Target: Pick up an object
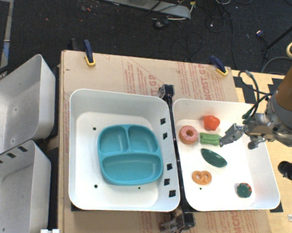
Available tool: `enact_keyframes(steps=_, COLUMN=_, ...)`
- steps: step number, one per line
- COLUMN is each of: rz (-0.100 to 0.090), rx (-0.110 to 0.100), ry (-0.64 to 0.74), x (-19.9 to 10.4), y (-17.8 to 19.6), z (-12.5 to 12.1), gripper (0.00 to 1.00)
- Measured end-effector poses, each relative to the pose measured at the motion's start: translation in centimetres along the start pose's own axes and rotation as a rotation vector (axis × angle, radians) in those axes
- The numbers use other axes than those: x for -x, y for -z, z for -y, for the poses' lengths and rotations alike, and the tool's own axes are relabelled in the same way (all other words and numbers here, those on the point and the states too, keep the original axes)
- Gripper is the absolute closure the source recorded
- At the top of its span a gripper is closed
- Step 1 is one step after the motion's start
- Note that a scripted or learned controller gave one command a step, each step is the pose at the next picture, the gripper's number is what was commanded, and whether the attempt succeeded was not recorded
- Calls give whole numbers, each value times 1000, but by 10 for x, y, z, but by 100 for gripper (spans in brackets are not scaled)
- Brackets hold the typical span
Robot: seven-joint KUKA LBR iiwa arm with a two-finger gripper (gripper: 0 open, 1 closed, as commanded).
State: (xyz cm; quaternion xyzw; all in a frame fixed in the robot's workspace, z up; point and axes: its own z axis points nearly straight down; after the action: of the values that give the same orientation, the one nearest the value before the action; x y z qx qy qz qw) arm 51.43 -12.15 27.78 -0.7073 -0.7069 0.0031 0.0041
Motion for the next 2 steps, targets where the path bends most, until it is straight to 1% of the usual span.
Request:
enact_keyframes(steps=1, rz=2, rx=10, ry=2, x=0, y=5, z=-2, gripper=0)
enact_keyframes(steps=2, rz=1, rx=5, ry=-1, x=2, y=-59, z=-5, gripper=0)
